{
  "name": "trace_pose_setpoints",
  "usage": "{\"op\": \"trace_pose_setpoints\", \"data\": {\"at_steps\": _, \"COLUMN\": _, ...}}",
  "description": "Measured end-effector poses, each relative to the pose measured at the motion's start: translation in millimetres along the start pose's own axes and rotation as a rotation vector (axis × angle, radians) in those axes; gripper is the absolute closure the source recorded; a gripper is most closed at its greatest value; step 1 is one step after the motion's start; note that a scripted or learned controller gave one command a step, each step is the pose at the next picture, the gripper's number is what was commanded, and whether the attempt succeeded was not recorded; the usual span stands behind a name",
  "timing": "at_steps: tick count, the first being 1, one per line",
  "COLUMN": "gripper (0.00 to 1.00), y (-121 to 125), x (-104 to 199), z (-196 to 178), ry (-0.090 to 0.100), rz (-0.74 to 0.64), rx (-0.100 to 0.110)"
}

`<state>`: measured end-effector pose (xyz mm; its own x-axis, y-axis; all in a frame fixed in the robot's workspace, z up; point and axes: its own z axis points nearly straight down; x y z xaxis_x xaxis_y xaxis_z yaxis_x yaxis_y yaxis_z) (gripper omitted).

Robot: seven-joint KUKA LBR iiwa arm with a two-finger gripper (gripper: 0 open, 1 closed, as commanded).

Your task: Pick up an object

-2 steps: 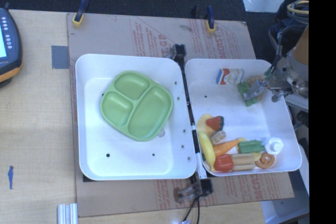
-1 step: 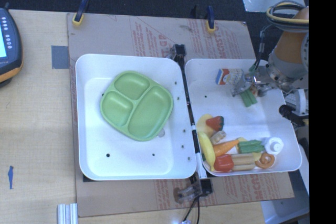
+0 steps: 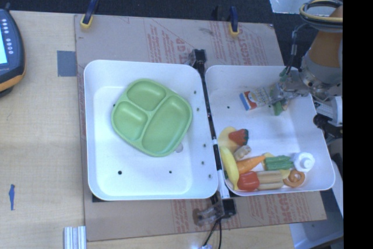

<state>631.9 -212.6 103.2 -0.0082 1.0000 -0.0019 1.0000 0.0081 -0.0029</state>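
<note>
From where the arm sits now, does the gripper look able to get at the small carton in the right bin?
Probably yes. The gripper hangs just right of the small carton, which lies alone on bare floor of the right bin, apart from the toy food pile.

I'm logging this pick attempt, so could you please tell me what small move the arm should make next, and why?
Probably a short drop straight down. The tool sits over the upper part of the right bin, right beside the small red, white and blue carton, apart from the pile of toy food at the bin's lower edge. I cannot tell how its tip stands, so this is a guess.
</note>
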Motion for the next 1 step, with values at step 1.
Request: {"op": "trace_pose_setpoints", "data": {"at_steps": 1, "gripper": 1.0, "y": -72.1, "x": 0.3, "z": -76.0, "ry": 0.001, "rz": 0.007, "rx": -0.002}}
